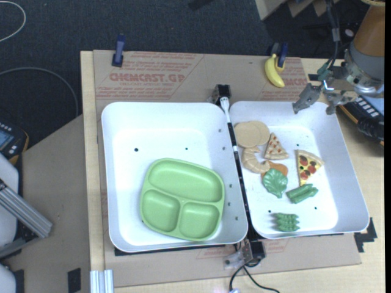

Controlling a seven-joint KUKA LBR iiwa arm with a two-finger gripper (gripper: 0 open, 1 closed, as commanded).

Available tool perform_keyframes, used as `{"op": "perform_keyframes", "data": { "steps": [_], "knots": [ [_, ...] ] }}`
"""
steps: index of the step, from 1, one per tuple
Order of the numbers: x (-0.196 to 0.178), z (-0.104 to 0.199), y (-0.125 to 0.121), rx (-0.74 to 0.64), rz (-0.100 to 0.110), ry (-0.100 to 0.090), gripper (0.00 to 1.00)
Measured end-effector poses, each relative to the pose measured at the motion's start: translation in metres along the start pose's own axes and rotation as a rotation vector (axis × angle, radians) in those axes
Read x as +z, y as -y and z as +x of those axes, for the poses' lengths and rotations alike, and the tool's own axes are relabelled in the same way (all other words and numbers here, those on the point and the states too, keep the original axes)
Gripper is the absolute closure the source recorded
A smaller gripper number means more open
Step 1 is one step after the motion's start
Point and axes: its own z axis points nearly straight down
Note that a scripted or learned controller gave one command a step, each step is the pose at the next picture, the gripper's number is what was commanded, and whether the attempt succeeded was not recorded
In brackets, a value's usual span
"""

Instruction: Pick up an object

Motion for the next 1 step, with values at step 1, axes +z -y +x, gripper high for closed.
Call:
{"op": "perform_keyframes", "data": {
  "steps": [1],
  "knots": [
    [0.143,0.0661,0.0052,-0.005,0.011,-0.005,0.0]
  ]
}}
